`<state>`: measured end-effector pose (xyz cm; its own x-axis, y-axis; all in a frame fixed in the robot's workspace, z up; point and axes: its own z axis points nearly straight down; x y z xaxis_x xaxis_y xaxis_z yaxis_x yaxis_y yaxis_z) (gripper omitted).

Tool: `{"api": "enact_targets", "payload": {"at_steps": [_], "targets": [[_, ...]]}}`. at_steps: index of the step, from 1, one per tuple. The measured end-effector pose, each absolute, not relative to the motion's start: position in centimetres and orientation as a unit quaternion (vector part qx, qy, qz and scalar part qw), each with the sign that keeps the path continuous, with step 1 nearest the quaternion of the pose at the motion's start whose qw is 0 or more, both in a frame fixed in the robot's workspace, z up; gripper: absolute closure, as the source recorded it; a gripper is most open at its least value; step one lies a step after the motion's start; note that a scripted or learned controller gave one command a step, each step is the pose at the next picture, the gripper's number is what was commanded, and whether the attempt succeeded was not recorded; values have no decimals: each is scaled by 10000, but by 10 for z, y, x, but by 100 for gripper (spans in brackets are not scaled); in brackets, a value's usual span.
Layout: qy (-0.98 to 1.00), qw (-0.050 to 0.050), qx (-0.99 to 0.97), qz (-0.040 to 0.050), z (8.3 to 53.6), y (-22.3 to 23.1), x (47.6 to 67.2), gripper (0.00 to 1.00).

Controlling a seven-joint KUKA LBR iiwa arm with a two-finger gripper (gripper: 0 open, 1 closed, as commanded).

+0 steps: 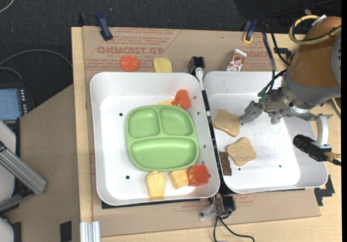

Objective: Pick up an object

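My gripper [264,114] hangs over the right bin [271,178], near its back middle, with its fingers spread open and nothing between them. Two slices of toy bread lie in that bin: one [226,122] just left of the gripper, the other [241,152] nearer the front. A thin brown bar [225,163] lies along the bin's left wall. The left bin [105,127] holds a green divided plate [161,138], a red piece [182,99] behind it, and a yellow ridged piece [156,184], a yellow block [179,179] and a red piece [199,174] in front of it.
On the cardboard behind the bins lie an orange piece [129,63], a pale yellow piece [162,65], a black clip [197,64] and a small carton [236,61]. A black cylinder [309,147] juts in at the right bin's right edge. Blue clamps [103,26] hold the board.
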<state>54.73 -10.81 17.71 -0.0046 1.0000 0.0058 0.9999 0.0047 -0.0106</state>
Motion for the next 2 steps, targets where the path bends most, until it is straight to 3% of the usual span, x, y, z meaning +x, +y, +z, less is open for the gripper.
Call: {"api": "enact_targets", "payload": {"at_steps": [1, 2], "targets": [[-7061, 50, -7081, 33, 82, -126, 528, 0], [-7081, 26, -7061, 4, 87, -94, 526, 0]]}}
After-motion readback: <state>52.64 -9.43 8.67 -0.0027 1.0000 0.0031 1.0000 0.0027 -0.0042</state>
